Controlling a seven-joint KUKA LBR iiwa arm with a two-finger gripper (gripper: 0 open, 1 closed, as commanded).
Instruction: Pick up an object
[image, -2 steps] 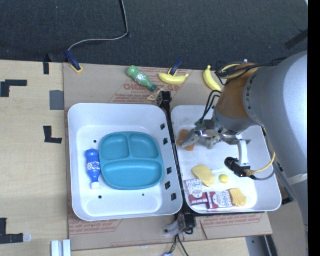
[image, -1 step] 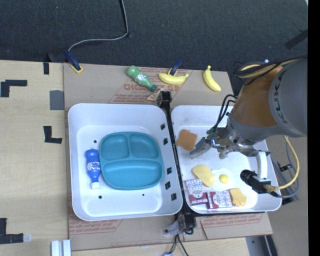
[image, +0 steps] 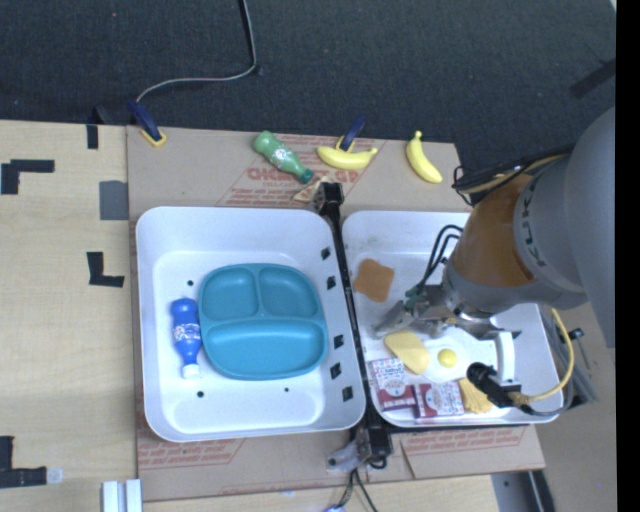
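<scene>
My gripper (image: 403, 312) hangs low in the right bin (image: 540, 415), under the orange-banded wrist (image: 490, 245). It sits just above a pale yellow wedge (image: 407, 350) and next to a fried egg toy (image: 447, 358). A brown toast slice (image: 374, 279) lies up and to the left of it. I see nothing held in the gripper. A red and white box (image: 392, 378), a second packet (image: 436, 400) and a small yellow piece (image: 478, 399) lie along the bin's front wall.
The left bin (image: 160, 240) holds a blue divided plate (image: 263, 320) and a small blue bottle (image: 185, 335). Behind the bins, on the cardboard, lie a green bottle (image: 280, 155) and two bananas (image: 345, 156) (image: 424, 160). The arm's bulk covers the right bin's far right side.
</scene>
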